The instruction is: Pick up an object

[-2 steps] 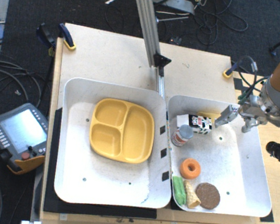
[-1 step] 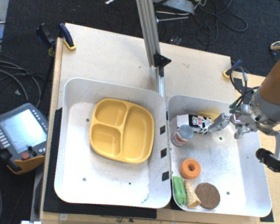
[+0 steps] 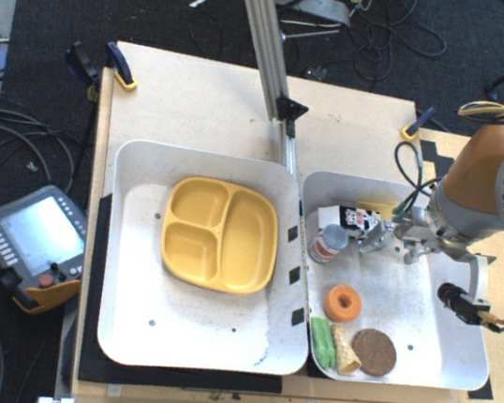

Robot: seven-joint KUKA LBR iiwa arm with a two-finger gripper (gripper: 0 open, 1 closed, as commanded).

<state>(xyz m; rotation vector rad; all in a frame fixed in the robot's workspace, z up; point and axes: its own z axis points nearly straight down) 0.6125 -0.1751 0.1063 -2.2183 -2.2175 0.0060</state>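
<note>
Can (image 3: 329,244) upright just beside gripper (image 3: 389,236), right bin (image 3: 454,365).

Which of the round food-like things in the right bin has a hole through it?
The orange doughnut, in the middle of the right bin. The brown cookie below it is a solid disc.

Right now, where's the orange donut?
The orange donut lies in the right bin, below the can and just above the brown cookie.

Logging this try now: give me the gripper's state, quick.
Gripper: cannot be told. It sits low in the right bin, close to the small can and the black-and-white packet; nothing is visibly held.
</note>
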